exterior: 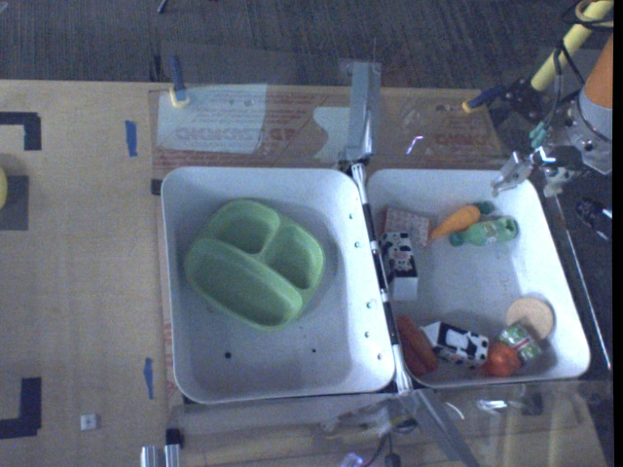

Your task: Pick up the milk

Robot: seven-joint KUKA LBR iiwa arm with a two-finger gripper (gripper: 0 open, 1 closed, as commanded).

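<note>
- Looked down at a slant on a tan tabletop (78, 261) bearing two shallow white bins side by side.
- Found in the left bin (195, 363) a green divided plate (255, 261) and nothing of the task's.
- Found in the right bin (565, 290) a scatter of toy food, the milk among it.
- Met the hand (524, 168) over the right bin's far right corner, reaching in from the right; could not tell how far open it was, nor whether it had hold of anything.
- Placed the cow-patterned milk carton (399, 259) against the right bin's left wall, long axis running along that wall, across the bin from the hand and somewhat nearer the camera.
- Noted a second cow-patterned carton (460, 342) lying near the front rim, well apart from the hand.
- Marked a carrot (456, 222) between the hand and the first carton; judged that the reach would pass over it.
</note>
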